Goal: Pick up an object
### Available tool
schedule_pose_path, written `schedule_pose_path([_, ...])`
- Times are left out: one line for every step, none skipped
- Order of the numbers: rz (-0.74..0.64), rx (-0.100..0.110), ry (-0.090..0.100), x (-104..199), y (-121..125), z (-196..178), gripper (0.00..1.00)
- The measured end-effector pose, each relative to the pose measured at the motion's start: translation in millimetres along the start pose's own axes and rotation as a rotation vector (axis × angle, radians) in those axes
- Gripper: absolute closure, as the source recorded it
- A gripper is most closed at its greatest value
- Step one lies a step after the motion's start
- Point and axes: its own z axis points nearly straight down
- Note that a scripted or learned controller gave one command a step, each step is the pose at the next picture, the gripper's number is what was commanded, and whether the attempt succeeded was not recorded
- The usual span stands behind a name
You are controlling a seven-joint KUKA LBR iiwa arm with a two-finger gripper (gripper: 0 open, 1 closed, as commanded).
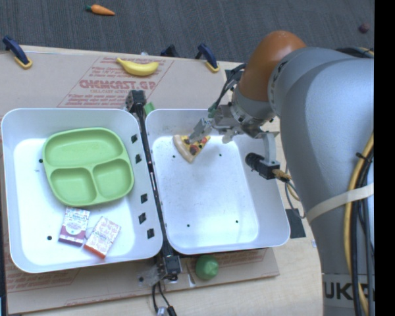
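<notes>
The grey arm reaches in from the right, its orange band above the wrist, bending down over the far edge of the right bin. The gripper points down and leftward, its tips at a toy pizza slice lying near the bin's far left corner. Whether it grips the slice cannot be told. The left bin holds a green divided plate and two small boxes.

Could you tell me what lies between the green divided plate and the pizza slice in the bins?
In the camera view, the black clamp strip joining the bins' inner walls runs between the green divided plate and the pizza slice.
</notes>
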Motion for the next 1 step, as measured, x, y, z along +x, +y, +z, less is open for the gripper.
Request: schedule_pose_path([-0.005, 0.000, 0.000, 0.8, 0.7, -10.6, 1.00])
